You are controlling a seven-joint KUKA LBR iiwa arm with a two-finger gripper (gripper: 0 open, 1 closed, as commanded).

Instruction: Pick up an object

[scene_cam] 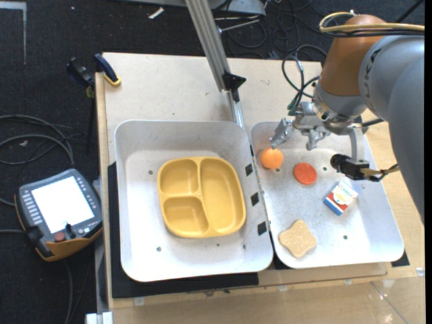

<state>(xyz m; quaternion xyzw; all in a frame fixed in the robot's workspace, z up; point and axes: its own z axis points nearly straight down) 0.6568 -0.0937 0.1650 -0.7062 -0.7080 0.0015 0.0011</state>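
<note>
The pincer [297,138] hangs spread wide and holding nothing, just above and right of the orange ball [272,158] in the right bin [378,241]. The ball looks the likeliest target. To grasp well, shift left until the fingers straddle it, descend straight, then close. A red disc [305,173] lies just right of the ball; keep the right finger off it.

Two white bins [135,140], one yellow divided tray [201,196], one orange [272,158], one red disc [305,173], one small carton [340,198], one bread slice [298,239]
</note>
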